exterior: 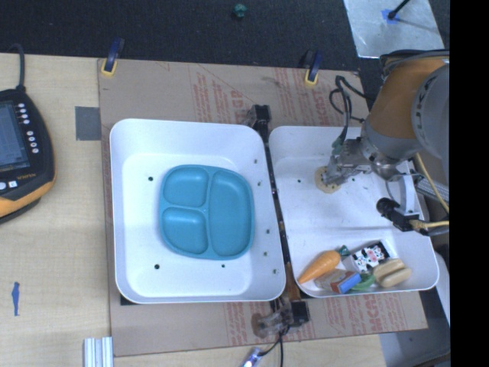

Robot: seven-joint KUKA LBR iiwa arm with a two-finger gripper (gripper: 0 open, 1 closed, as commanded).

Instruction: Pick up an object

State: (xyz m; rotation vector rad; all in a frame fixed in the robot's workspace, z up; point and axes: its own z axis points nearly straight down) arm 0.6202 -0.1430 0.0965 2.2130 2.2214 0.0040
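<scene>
**Pincer low over a small tan piece**

You'll find the pincer (334, 176) down in the right bin (306, 205), at a small round tan object (327, 182). Whether it grips, you cannot tell. The piece looks light and probably stiff; take it across its sides.

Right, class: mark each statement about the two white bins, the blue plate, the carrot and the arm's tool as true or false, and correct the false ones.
1. The blue plate lies in the left bin. True.
2. The plate has three compartments. True.
3. The carrot lies on the plate. False: it lies in the right bin, near its front edge.
4. The tool hangs over the left bin. False: it is over the right bin, above a small tan object.
</scene>
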